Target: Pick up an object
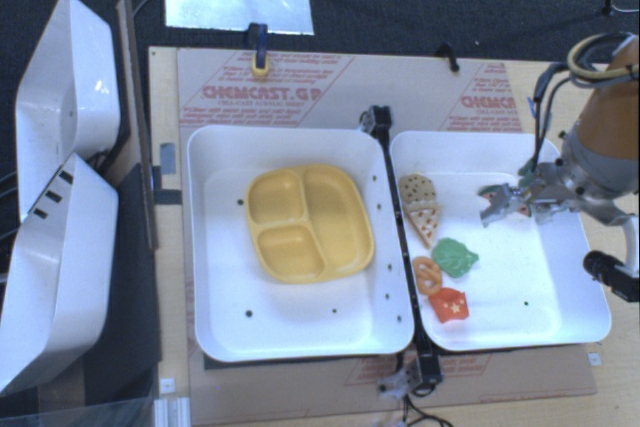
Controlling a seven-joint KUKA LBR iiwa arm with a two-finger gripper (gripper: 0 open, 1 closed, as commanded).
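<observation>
Hovering over the right bin (575,310), your hand (497,206) looks empty, though you cannot tell how open it is. Nothing is picked yet; cookie (417,188), wedge (426,221), pretzel (427,274), green piece (455,256) and red piece (449,305) all lie there.

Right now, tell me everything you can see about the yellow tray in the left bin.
The yellow tray is a rounded-square plate that looks like moulded plastic, pale yellow and slightly glossy. Raised ridges split it into three compartments: two in the half farther from the camera and a wider one nearer. It lies flat, open side up, turned a little askew, near the middle of the left bin, resting on the bin's white floor. Nothing lies in it, and it touches none of the bin's walls.
</observation>
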